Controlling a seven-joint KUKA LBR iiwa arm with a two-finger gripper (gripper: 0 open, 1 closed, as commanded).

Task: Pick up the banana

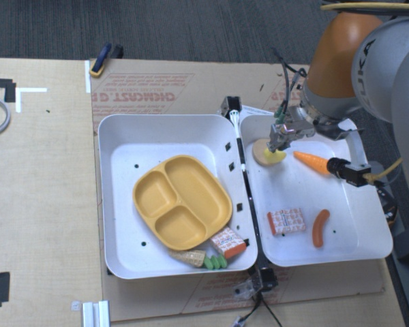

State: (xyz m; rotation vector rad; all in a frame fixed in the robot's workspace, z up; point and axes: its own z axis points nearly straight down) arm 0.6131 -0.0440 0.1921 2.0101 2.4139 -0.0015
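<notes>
gripper [281,142] sits low over the far left corner of the right bin [368,247], at the end of the grey arm [368,53] that comes in from the right with its orange band above the wrist. its tip is right on top of the banana [268,154], a pale yellow, rounded piece lying on the bin floor close to the wall that divides the two bins. whether the fingers are spread or closed cannot be made out from this angle, and the banana is not visibly lifted; it looks to rest on the bin floor. seen from above, the piece reads as a short, nearly round lump, so its long axis and the way it points cannot be told. just to its right lies a carrot [312,163], orange, its long axis running left to right and dipping toward the near side at its right end, near a black fitting on the arm. nearer the front of the same bin are a small red and white packet [286,221] and a sausage [320,227], apart from each other. left bin [112,203] holds a yellow divided plate [183,201], with a few small toy foods [215,249] just beside its near edge.
</notes>
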